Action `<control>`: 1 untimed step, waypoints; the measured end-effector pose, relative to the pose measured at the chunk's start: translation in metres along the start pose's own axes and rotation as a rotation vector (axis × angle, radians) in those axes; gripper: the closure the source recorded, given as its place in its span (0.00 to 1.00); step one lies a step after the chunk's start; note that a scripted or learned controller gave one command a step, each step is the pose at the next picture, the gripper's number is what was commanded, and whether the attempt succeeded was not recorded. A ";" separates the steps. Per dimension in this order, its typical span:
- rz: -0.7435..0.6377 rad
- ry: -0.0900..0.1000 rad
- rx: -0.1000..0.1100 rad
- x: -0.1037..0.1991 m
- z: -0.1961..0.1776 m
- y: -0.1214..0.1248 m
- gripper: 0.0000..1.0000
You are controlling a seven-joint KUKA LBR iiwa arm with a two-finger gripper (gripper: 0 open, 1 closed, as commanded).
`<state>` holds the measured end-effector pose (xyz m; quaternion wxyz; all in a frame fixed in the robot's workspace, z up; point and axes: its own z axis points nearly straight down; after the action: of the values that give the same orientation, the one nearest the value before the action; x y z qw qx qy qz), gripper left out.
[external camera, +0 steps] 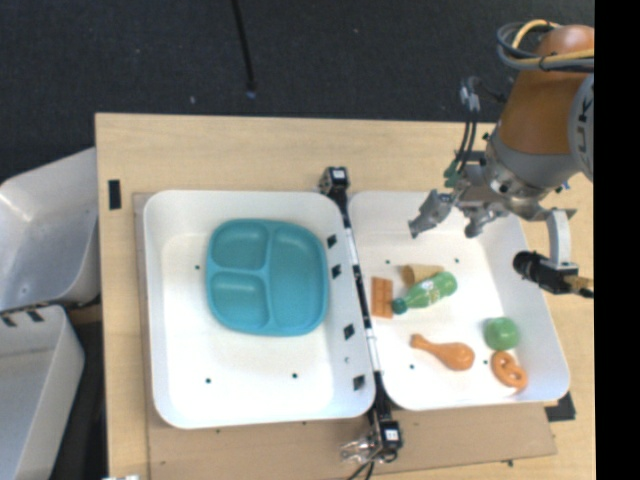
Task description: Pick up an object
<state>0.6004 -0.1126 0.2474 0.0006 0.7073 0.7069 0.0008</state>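
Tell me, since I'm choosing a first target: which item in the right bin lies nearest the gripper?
The green bottle, lying on its side below the gripper. The green ball, chicken leg and pretzel lie farther down.

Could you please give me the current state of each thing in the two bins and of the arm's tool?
Tool: open, holding nothing, above the right bin's far end.
Teal tray: lying flat in the left bin, its compartments bare.
Green bottle: lying on its side.
Orange block: lying flat beside the bottle's cap.
Orange drumstick: lying flat.
Green ball: resting on the bin floor.
Orange pretzel: lying flat near the right bin's front corner.
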 end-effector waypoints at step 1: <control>0.000 0.000 0.000 0.000 0.000 0.000 0.00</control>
<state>0.6004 -0.1126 0.2474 0.0006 0.7073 0.7069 0.0008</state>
